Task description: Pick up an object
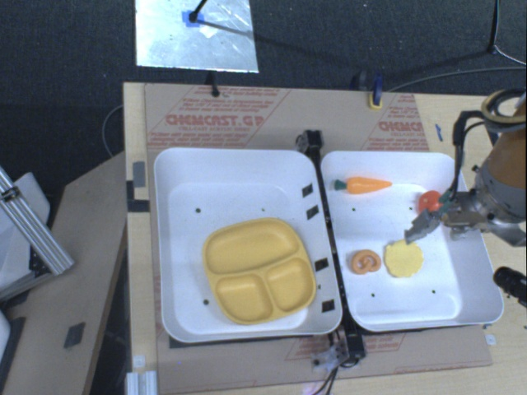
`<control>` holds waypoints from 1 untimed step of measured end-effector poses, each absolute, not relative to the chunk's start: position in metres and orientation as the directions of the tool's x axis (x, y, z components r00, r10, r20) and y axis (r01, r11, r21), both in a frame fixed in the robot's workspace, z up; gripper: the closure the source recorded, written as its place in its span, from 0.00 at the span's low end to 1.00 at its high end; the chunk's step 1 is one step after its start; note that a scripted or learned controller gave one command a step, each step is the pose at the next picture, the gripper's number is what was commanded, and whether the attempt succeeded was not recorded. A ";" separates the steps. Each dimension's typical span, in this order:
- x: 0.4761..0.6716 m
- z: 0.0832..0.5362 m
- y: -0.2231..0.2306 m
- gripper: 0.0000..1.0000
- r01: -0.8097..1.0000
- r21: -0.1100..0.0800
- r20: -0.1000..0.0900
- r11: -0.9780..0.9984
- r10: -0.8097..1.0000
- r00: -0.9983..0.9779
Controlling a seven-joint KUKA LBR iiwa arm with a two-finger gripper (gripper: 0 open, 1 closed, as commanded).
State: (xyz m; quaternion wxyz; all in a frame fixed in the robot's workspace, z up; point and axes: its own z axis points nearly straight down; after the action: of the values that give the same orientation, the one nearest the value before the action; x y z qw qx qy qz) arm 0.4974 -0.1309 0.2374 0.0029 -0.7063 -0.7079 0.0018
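One fixed cam above the bench (pixel 247 109), looking down at a slant, far enough to take in both white bins (pixel 239 167) w/ bench edges

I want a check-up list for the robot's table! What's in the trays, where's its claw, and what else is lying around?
Surface: brown bench bearing two shallow white bins side by side, left bin and right bin.
Job's things: in the right bin, a toy carrot near the back, a red piece by the gripper, a small orange swirl piece and a pale yellow round piece beside it.
Clutter: yellow divided plate in the left bin.
Grippers: gripper low over the right bin, just above the yellow round piece; nothing seen held.
Cables: black cable across the dark floor behind the bench.
Surroundings: shiny metal sheet behind the bench; metal rail at left.
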 end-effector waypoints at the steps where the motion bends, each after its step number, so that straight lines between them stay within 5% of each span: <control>1: 0.499 0.241 -0.131 0.00 1.000 0.002 0.000 0.004 1.000 -0.004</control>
State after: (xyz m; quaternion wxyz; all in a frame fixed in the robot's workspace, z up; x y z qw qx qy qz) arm 0.4993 -0.1308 0.2410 -0.0007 -0.7057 -0.7086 -0.0005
